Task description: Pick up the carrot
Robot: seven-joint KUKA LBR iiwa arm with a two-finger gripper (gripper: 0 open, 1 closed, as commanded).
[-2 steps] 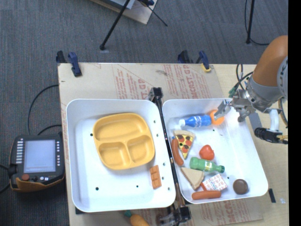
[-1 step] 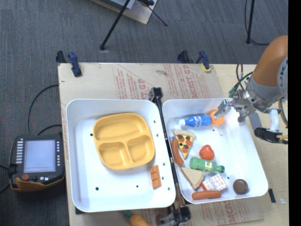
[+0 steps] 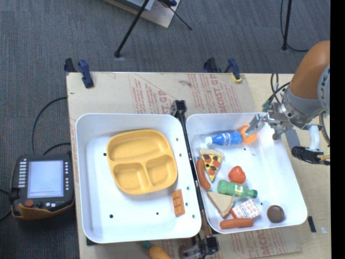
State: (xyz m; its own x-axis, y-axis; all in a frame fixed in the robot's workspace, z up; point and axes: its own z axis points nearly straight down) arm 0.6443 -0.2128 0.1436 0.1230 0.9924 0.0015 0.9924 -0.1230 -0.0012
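Note:
The carrot (image 3: 249,134), a small orange piece, lies near the back of the right bin (image 3: 291,171), touching the cap end of a blue bottle (image 3: 226,139). My gripper (image 3: 267,127) hangs over the bin's back right corner, just to the right of the carrot. Its fingers stand apart, so it is open, and nothing is between them. The left fingertip (image 3: 257,123) is close to the carrot's upper right edge; I cannot tell whether they touch.
The right bin also holds a pizza slice (image 3: 211,163), a sausage (image 3: 202,174), a red fruit (image 3: 236,174), a green bottle (image 3: 236,189), bread (image 3: 221,203) and a brown ball (image 3: 275,213). In the left bin are a yellow divided plate (image 3: 143,161) and an orange wafer (image 3: 178,203).

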